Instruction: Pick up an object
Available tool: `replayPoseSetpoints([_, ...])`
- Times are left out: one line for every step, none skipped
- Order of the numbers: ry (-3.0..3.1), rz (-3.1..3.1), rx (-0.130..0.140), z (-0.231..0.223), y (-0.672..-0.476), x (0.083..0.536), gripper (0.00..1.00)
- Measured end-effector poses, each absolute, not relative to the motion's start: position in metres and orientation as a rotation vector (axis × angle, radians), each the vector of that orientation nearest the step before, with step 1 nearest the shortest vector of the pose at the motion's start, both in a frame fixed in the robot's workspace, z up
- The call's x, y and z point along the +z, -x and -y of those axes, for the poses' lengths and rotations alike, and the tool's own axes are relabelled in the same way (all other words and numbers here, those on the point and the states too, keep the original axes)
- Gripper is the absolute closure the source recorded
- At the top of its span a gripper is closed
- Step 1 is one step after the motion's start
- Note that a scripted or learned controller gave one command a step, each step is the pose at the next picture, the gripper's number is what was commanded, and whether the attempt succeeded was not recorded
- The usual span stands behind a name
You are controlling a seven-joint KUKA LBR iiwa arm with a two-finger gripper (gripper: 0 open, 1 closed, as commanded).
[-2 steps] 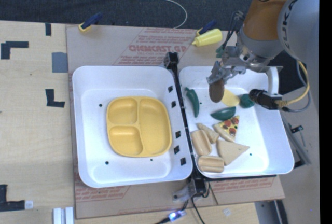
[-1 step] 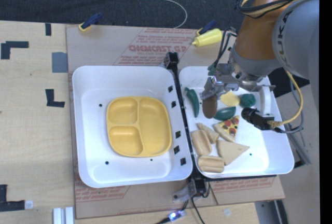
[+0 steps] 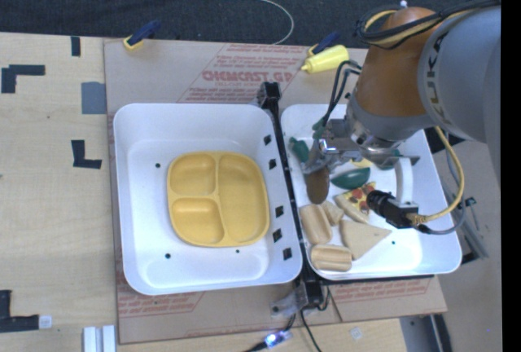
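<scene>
The gripper [image 3: 319, 156] hung low over the right bin [image 3: 423, 261] near its left wall; finger state could not be determined. Toy food pieces [image 3: 330, 232] lay clustered beneath. A yellow divided plate [image 3: 218, 198] occupied the left bin's [image 3: 138, 130] centre.

The bench [image 3: 49, 179] has a pale wood top with black marks near its left edge. A brown cardboard sheet [image 3: 236, 73] with red print lies flat on it, towards the right. Two shallow white bins rest on that sheet side by side, the left bin [image 3: 134, 204] touching the right bin [image 3: 435, 261].
</scene>
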State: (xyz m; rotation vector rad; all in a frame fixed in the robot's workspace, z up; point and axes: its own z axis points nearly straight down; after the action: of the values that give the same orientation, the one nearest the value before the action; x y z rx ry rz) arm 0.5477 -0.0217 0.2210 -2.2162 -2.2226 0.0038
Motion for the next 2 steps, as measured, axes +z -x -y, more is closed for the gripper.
replayPoseSetpoints([2.219,2.223,0.001,0.023,-0.559,0.230,1.00])
replayPoseSetpoints([2.217,2.222,0.005,0.010,-0.547,0.220,1.00])
